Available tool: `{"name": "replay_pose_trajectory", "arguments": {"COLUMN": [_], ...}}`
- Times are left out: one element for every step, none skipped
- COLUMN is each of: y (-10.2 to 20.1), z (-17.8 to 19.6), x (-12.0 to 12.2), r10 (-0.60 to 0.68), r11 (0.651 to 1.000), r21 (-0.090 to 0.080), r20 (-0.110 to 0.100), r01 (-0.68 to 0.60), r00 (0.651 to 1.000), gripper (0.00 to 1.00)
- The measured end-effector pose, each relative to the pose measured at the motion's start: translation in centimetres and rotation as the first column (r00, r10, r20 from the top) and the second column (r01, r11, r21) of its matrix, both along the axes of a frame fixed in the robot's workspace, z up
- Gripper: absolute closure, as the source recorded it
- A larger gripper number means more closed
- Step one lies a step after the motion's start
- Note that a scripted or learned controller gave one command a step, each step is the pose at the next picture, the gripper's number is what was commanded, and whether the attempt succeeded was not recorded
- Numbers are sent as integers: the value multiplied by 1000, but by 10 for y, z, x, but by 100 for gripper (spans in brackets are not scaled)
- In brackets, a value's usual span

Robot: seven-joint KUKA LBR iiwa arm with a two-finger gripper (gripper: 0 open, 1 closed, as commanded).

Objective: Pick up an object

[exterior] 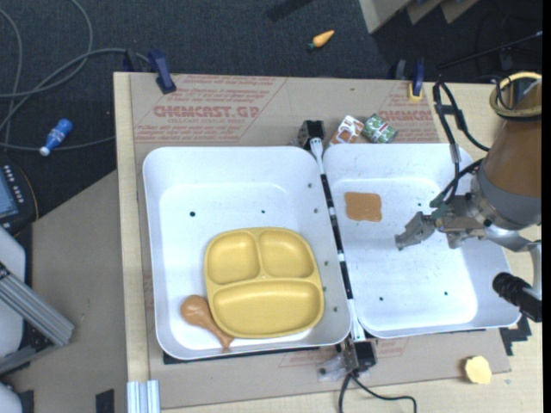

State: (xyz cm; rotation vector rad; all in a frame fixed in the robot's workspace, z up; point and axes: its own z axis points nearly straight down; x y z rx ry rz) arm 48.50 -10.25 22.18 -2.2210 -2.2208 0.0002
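We note the hand [413, 235] right of frame centre, low over the floor of the right bin [405, 304], reaching in from the right edge. Its fingers look spread apart with nothing between them. A flat brown square [363, 206] lies in the right bin's upper left part, near the hand but apart from it. In the left bin [172, 188] a yellow divided tray [263, 280] sits toward the lower middle, with an orange drumstick toy [204, 316] touching its lower left edge. A yellow scrap [477, 369] rests on the counter [224, 106] at the lower right.
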Motion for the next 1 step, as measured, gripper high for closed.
{"name": "replay_pose_trajectory", "arguments": {"y": [7], "z": [-88], "x": [71], "r10": [3], "r11": [1000], "r21": [-1], "r20": [2], "r01": [-3], "r00": [1000], "gripper": [0]}}
